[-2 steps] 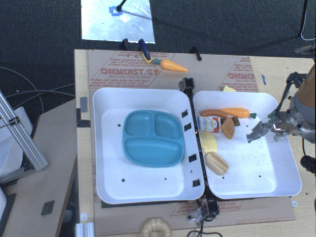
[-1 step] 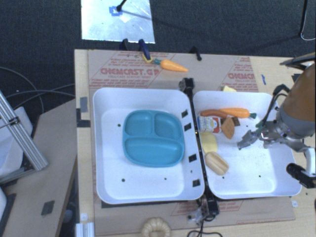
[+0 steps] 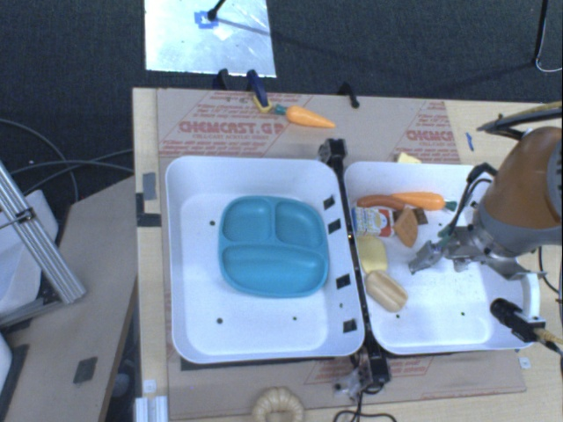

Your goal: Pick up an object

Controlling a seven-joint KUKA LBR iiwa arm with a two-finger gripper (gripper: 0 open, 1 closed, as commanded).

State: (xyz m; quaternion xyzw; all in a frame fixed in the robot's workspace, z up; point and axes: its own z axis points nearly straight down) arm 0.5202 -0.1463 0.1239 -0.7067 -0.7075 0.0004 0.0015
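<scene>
Right bin (image 3: pixel 440 328), gripper (image 3: pixel 424 258) above.

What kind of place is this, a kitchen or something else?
Probably a robotics lab, not a kitchen: a robot arm reaches over two white bins, with toy food like a carrot on a workbench.

- Arm (image 3: pixel 528 192): KUKA iiwa, rounded housing, wide orange band above wrist, grey section below it on the side toward the right bin (image 3: pixel 422 337).
- Wrist flange: grey metal, lighter than band, approx. cylindrical.
- Gripper (image 3: pixel 424 260): dark grey, small, metallic look; detail blurred, no markings legible.
- Cable: thin black lead looped at upper edge of band, on side toward right bin.
- White bracket w/ black cylindrical part below wrist, over right bin's near corner.
</scene>
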